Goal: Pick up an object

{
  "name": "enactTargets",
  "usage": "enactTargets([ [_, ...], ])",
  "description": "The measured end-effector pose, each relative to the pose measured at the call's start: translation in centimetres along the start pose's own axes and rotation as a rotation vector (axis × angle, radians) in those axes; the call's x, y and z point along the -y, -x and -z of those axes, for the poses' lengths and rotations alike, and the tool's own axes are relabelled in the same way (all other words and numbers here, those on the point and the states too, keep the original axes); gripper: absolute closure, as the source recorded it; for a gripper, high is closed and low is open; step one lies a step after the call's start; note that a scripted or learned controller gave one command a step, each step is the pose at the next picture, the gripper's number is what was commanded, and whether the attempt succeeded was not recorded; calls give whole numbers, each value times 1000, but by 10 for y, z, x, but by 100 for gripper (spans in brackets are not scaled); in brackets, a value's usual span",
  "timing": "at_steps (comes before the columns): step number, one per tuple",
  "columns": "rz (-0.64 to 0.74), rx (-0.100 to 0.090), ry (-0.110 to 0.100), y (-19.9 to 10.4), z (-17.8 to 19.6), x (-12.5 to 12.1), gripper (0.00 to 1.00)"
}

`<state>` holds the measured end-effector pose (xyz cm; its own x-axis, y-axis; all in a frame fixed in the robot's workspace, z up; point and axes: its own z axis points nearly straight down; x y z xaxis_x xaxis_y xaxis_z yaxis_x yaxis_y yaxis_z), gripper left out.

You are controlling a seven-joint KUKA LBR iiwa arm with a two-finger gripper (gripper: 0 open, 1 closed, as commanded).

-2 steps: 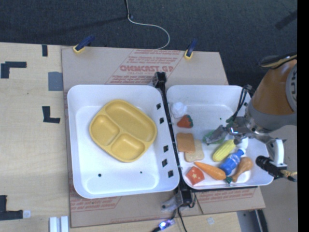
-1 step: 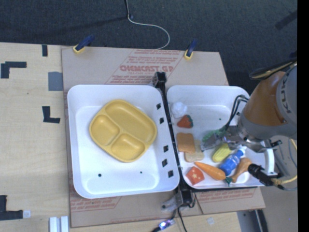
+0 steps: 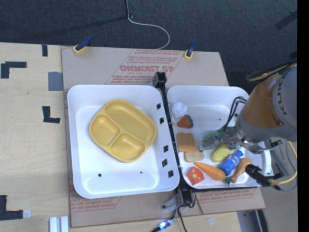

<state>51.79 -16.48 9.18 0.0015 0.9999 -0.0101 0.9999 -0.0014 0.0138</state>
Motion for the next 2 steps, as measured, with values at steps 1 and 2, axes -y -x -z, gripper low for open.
enactTargets([
  [1,-1,6,12,3,16,-4,100],
  [2,1,-10,-13,9,61,1,100],
])
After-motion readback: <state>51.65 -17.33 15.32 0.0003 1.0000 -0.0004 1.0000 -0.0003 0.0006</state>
